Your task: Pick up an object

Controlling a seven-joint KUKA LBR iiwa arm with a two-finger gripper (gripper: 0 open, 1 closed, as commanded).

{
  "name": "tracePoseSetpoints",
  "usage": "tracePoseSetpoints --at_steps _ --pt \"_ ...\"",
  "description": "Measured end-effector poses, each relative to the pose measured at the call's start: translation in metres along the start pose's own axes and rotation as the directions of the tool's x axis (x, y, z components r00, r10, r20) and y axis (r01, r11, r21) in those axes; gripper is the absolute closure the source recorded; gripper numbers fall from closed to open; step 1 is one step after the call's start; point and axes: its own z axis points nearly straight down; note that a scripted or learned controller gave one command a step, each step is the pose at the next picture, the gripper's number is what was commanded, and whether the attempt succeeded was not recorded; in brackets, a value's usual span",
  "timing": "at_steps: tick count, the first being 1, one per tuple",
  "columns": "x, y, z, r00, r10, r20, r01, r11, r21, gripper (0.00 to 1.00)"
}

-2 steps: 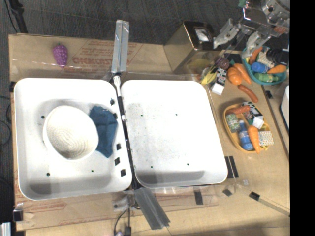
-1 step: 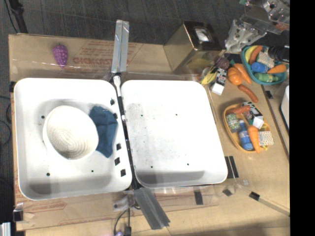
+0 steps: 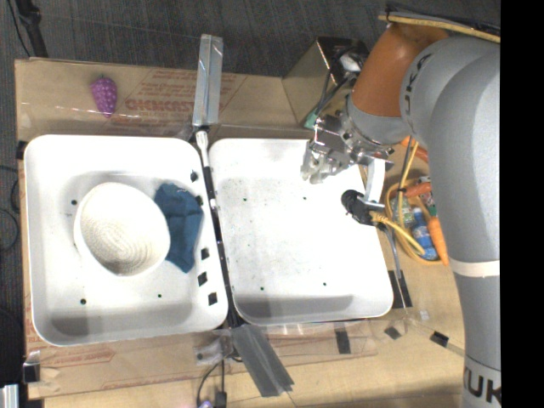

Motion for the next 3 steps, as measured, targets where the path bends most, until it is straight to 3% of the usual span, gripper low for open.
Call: tracePoseSetpoints --at_steps 1,2,3 --pt "-0.031 0.045 -0.150 0.980 0.197 -0.003 -0.197 0.980 -0.004 1.00" --pt "0.041 0.021 -0.061 0.929 0.370 -0.001 -0.370 0.929 0.000 1.00" --pt "0.113 -0.018 0.010 0.921 0.391 0.001 -0.391 0.921 0.000 1.00"
